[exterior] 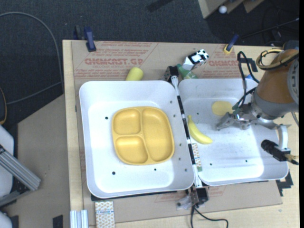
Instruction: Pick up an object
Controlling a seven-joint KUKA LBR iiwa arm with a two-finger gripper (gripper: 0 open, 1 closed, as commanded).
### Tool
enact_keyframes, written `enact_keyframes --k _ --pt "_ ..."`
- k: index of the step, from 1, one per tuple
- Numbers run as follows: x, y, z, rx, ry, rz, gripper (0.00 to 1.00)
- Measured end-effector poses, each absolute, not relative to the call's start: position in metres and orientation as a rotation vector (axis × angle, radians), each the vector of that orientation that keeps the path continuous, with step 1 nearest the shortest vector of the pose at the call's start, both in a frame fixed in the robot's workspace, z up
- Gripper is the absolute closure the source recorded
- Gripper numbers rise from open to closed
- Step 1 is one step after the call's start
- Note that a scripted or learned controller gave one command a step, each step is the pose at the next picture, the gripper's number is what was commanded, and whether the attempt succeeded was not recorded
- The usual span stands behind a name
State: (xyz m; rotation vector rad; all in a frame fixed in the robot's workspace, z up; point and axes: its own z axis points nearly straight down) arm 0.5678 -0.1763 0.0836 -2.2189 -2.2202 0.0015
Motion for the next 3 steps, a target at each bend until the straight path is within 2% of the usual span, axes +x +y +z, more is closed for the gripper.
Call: enact_keyframes --k 1,2,3 --pt "0.624 -0.096 0.085 -2.219 -2.222 -0.001 0.0" --pt "0.667 -0.128 0.085 -2.221 -2.223 0.0 0.0" --pt "0.667 -0.096 0.085 -2.219 -2.222 0.0 0.0"
